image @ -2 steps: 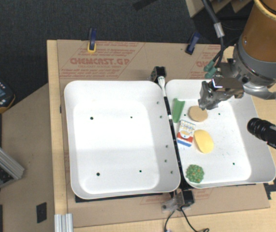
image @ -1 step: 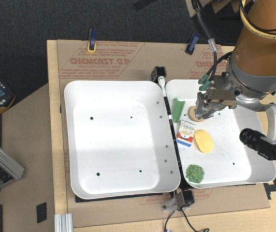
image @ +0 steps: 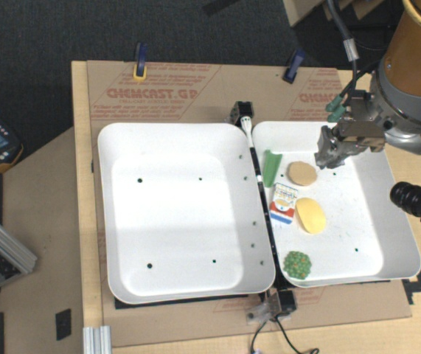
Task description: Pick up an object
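Arm: the grey arm (image: 409, 102) with its orange band reaches in from the right, its wrist over the far part of the right bin
Gripper: the gripper (image: 328, 161) hangs over the right bin's far half, just right of the tan disc and a little farther back; nothing shows between its parts; whether the jaws are spread or pressed together, I cannot tell, since they blur into a dark mass
Right bin: the right bin (image: 365, 220) is shallow and white; all five objects lie in its left half
Tan disc: the tan disc (image: 302, 173) lies flat toward the far side, beside the green strip
Green strip: the green strip (image: 270, 168) lies by the bin's left wall, running near to far
Small carton: the small carton (image: 284, 203), white with red and blue, lies in the middle, just left of the yellow piece
Yellow piece: the yellow piece (image: 311, 216), rounded like a lemon, lies near the bin's centre
Green clump: the green clump (image: 297, 264), like broccoli, sits in the near left corner
Left bin: the left bin (image: 181, 212) touches the right bin along their shared edge
Bench: brown board (image: 195, 87) under both bins; two clamps at its far edge
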Motion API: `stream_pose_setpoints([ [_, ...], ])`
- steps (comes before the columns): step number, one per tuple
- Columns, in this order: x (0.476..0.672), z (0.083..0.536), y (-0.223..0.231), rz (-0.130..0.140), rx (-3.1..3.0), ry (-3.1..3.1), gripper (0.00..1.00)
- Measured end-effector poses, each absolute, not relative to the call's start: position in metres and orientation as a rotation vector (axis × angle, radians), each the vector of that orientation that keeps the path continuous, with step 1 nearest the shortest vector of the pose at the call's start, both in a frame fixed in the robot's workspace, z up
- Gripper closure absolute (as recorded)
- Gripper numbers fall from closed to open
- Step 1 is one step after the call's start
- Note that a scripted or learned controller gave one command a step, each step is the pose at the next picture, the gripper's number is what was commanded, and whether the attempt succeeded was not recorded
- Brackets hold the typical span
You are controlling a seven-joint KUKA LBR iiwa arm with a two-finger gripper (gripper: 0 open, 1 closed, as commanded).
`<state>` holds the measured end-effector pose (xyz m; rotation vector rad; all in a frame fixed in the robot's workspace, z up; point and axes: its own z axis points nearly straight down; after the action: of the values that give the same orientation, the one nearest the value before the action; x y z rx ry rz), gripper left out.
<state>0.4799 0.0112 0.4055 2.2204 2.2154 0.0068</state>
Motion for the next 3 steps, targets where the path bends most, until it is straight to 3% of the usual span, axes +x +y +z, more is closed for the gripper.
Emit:
stream_pose_setpoints([
  [1,0.48,0.425,0.054,0.007,2.214,2.225,1.0],
  [2,0.479,0.367,0.023,-0.009,2.23,2.22,1.0],
  [3,0.479,0.321,-0.008,-0.007,2.229,2.22,1.0],
])
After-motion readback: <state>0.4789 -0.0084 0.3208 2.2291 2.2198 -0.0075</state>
